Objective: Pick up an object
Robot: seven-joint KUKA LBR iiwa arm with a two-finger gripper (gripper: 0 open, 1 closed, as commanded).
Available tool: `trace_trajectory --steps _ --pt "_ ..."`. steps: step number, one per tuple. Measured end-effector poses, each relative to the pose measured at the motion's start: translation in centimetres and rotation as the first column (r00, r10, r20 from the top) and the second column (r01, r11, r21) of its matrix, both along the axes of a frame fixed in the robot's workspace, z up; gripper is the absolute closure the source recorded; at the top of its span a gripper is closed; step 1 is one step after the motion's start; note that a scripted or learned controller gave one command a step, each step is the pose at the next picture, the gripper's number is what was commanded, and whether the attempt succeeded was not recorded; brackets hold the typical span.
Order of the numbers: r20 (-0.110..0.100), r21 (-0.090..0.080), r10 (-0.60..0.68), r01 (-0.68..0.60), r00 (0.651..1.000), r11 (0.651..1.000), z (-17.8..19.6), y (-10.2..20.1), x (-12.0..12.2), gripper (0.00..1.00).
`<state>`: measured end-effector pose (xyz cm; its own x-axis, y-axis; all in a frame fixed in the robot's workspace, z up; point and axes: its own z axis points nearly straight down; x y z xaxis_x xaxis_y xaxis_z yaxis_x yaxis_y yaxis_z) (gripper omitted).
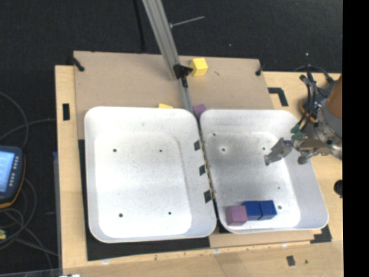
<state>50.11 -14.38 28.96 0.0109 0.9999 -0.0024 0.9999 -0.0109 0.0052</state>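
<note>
From the camera above, you looked down on a tan wooden bench (66,172) set on a dark floor, with a brown board (127,79) laid across its far half. Two shallow white bins sat side by side on it: the left bin (141,172) and the right bin (288,126), their inner rims almost touching along a line of small dark clips. In the right bin's near corner a purple block (236,214) lay touching a blue block (259,209), the blue one on the purple one's right. A slanted metal rail (161,27) ran from the top of the picture down to the gap between the bins, with a yellow block (199,66) just beside its clamp on the board. A small purple block (199,109) and a yellow scrap (165,105) peeked out behind the bins' far rims. At the left edge a handheld screen (10,175) glowed blue among loose cables. The gripper (278,151) hung over the right bin's right half, well apart from the blocks; whether it was spread or closed you could not tell.
</note>
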Motion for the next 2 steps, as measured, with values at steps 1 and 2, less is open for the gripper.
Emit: trace_trajectory --steps 1,2 --pt "-0.004 -0.001 0.008 -0.008 1.0 1.0 -1.3 -3.8 2.2 0.0" --pt "-0.008 0.003 0.014 -0.014 1.0 1.0 -6.3 -1.1 1.3 0.0"
